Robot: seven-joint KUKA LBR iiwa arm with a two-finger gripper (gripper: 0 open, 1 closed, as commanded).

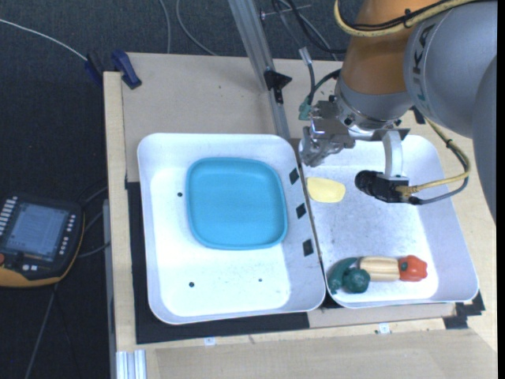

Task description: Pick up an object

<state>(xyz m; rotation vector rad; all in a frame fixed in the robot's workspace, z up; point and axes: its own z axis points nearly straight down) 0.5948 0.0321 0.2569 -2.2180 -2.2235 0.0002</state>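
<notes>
The grey arm with its orange band point(387, 46) enters from the upper right of the frame and reaches down over the right shallow white bin point(450, 243). Its two-finger gripper point(314, 152) hangs at the upper left corner of that bin, close to the divide between the two bins. Whether the fingers are spread or pressed together cannot be told from this angle; nothing is visibly held between them.

Just below and right of the gripper, a pale yellow, rounded flat object point(326, 189) lies on the bin floor, near the gripper but apparently not touching it. Along the lower edge of the same bin sit a dark green rounded object point(349, 279), a tan cylindrical piece point(379, 268) and a red rounded object point(413, 268), lined up touching one another.

The left white bin point(158, 275), centre left of the frame, holds a light blue square plastic plate point(235, 202). A handheld control pendant with a screen point(35, 235) rests at the far left edge.
</notes>
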